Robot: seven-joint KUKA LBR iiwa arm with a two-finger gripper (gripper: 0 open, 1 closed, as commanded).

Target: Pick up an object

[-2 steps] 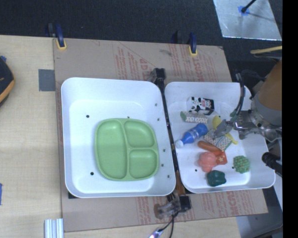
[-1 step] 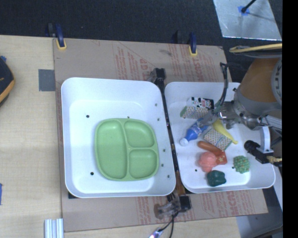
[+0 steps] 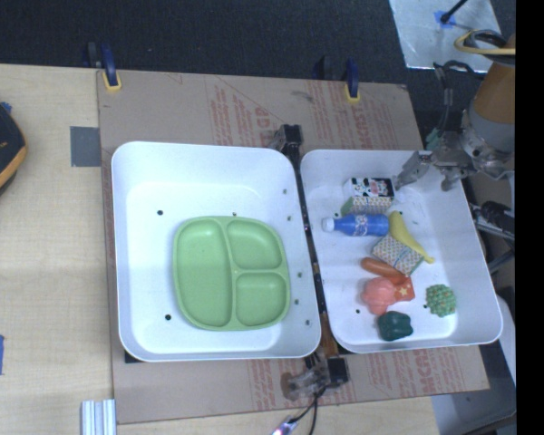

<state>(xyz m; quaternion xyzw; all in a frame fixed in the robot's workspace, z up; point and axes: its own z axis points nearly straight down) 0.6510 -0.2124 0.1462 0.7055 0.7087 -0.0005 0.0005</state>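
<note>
- Pale wooden bench [image 3: 45,270] fills the scene under a sheet of brown cardboard [image 3: 254,107], with dark carpet beyond its far edge.
- Left shallow white plastic bin [image 3: 140,166] sits on the cardboard and carries a light green divided plate [image 3: 228,273] with three compartments, lying flat a little toward the bin's near side.
- Right shallow white plastic bin [image 3: 471,279] lies just beside the left one, their inner edges almost touching.
- Grey arm with an orange band [image 3: 494,98] enters at the right, above the right bin's far right corner.
- Two-finger gripper [image 3: 432,169] hangs over that far right corner; its thin fingers stand spread apart with nothing between them.
- Blue plastic bottle with a white cap [image 3: 355,226] lies on its side near the right bin's left edge.
- Yellow toy banana [image 3: 408,235] lies just right of the bottle.
- Black-and-white patterned box [image 3: 370,188] rests toward the far edge, near the fingers but apart from them.
- Checkered small block [image 3: 397,258] touches the banana.
- Pink-red soft toy [image 3: 386,293] lies near the bin's near edge.
- Orange toy carrot [image 3: 376,266] lies just above it.
- Light green knobbly toy [image 3: 441,300] sits by the near right corner.
- Dark green toy [image 3: 394,326] sits at the near edge.
</note>
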